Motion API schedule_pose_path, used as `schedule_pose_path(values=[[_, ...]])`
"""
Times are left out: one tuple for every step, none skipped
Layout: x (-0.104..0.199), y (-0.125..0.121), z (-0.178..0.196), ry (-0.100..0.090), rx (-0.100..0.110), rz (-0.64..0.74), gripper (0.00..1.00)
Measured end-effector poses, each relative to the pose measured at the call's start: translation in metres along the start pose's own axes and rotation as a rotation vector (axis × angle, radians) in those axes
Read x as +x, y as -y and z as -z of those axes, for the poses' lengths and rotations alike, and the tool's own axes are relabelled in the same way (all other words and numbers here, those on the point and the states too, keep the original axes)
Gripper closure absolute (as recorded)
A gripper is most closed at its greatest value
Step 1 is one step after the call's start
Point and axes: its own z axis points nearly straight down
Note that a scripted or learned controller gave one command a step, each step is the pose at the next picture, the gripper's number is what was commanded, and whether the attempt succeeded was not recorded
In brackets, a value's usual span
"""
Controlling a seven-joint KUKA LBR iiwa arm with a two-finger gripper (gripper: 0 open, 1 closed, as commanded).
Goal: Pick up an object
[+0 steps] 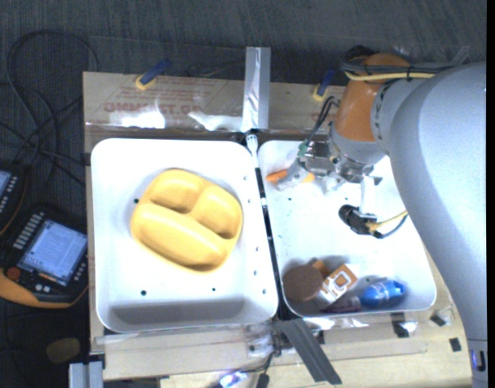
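gripper (324, 162): held over far end of right bin (425, 253), finger state cannot be told | step: approach, nothing seen grasped | targets: brown object (302, 281), blue object (382, 293) at near end | next: descent onto one is required

This is a robotics lab or test cell, not a home or shop. A grey industrial arm (442, 160) with an orange band (357, 107) reaches over a wooden bench (175, 95) fitted with two shallow white bins (106, 241) side by side, the board held with yellow-and-blue clamps (151, 73) and strips of tape (256, 87). On the dark carpeted floor (150, 10) to the left lie black cables (29, 128) and an orange-edged handheld control pendant (41, 257) with a lit screen.
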Motion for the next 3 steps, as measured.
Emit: schedule_pose_path(values=[[-0.010,0.000,0.118,0.003,0.010,-0.201,0.00],[-0.030,0.032,0.000,-0.001,0.005,-0.612,0.00],[-0.031,-0.007,-0.001,0.016,0.042,-0.124,0.00]])
